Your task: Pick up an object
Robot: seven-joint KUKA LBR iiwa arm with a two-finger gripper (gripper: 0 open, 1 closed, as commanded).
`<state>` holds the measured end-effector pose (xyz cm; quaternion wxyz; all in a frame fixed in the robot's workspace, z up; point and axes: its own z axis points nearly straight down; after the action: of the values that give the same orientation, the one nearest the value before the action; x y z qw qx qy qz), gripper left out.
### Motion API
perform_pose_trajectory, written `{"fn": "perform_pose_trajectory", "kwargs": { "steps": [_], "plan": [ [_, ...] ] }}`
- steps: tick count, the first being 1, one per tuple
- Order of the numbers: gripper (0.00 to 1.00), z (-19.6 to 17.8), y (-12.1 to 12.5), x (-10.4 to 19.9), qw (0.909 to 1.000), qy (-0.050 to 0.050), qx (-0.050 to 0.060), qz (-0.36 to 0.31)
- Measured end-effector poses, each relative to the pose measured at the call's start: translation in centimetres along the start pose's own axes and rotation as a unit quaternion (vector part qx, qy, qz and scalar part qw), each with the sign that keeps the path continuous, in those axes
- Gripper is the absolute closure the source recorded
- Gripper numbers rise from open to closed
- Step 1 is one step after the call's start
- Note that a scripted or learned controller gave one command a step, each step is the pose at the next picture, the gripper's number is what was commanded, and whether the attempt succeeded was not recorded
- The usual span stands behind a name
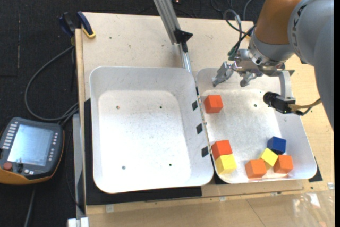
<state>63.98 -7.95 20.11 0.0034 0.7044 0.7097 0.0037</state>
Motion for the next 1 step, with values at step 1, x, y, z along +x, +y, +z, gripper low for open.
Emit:
{"fn": "perform_pose_trajectory", "kwargs": {
  "steps": [1],
  "plan": [
    [0.0, 0.53, -8.59, -2.94, 1.0, -0.001, 0.007, 0.006]
  ]
}}
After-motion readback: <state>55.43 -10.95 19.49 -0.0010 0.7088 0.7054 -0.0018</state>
